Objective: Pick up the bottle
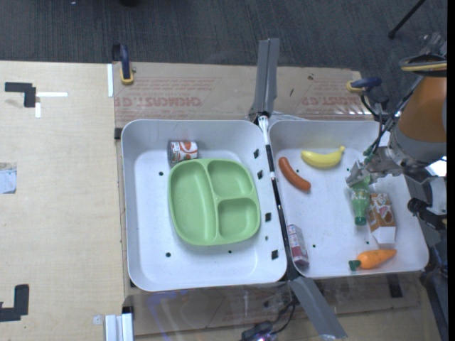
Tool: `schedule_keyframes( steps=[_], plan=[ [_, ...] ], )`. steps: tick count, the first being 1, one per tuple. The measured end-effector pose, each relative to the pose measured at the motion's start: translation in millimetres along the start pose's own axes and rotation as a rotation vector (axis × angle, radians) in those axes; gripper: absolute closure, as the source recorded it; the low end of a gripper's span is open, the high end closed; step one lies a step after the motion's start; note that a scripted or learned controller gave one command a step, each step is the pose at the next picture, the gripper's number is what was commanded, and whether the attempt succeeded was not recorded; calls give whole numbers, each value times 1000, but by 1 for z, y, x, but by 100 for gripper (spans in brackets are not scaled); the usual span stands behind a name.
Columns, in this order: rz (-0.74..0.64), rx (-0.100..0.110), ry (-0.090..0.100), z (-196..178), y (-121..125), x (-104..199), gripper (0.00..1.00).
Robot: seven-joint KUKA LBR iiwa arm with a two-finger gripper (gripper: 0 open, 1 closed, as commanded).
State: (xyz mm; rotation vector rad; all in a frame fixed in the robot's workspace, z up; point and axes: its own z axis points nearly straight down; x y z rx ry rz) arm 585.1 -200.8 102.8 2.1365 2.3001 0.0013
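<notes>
Pincer [361,178] over green bottle [360,206], grip state unclear, can [183,150] label unreadable, bench cardboard print reversed

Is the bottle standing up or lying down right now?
Lying down. The green bottle rests lengthwise on the right bin's floor, beside a carton, with the gripper at its upper end.

Green bottle [360,206] lying flat (cap nearest camera) in right bin.

Green bottle [361,206], possibly translucent
</notes>
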Motion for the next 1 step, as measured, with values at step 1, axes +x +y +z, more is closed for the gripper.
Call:
schedule_keyframes(
  steps=[1],
  plan=[
    [55,2,0,-89,15,40,100]
  ],
)
